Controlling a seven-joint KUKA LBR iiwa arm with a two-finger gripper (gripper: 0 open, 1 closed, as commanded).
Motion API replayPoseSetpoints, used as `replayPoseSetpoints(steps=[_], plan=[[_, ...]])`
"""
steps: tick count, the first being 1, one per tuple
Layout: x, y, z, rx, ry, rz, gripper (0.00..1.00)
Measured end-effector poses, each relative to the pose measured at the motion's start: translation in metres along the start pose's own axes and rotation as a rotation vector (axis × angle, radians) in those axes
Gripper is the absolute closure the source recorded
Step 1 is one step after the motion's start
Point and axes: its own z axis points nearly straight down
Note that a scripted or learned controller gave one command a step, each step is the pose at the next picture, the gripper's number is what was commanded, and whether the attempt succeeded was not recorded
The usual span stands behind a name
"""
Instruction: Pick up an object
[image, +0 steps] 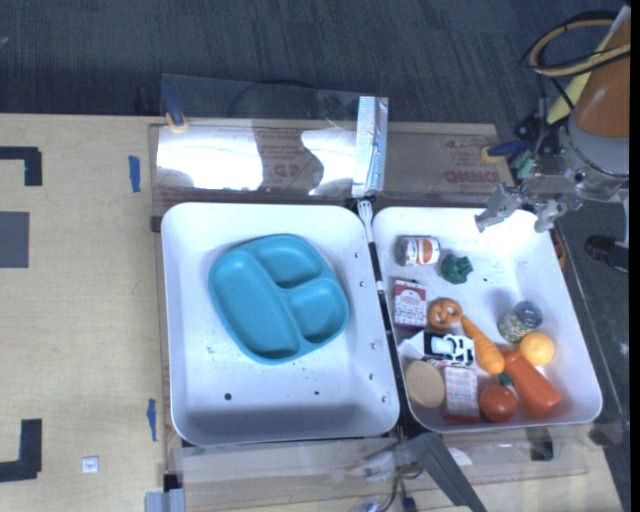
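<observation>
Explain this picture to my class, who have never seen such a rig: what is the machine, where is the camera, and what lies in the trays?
One camera looks down at a slant on a bench with two white bins. The left bin holds a blue divided plate. The right bin holds toy food: a can, a carrot, a tomato, a lemon. The robot arm reaches in from the right; its tool hangs over the right bin's far edge, holding nothing visible.

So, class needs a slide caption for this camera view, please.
Gripper at the right bin's far edge, above toy food; blue tray in the left bin.
</observation>
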Motion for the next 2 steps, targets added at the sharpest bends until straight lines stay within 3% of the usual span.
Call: replayPoseSetpoints(steps=[1, 2], plan=[[-0.01, -0.025, 0.159, -0.005, 0.0, 0.275, 0.0], [-0.007, -0.119, 0.096, -0.001, 0.001, 0.08, 0.0]])
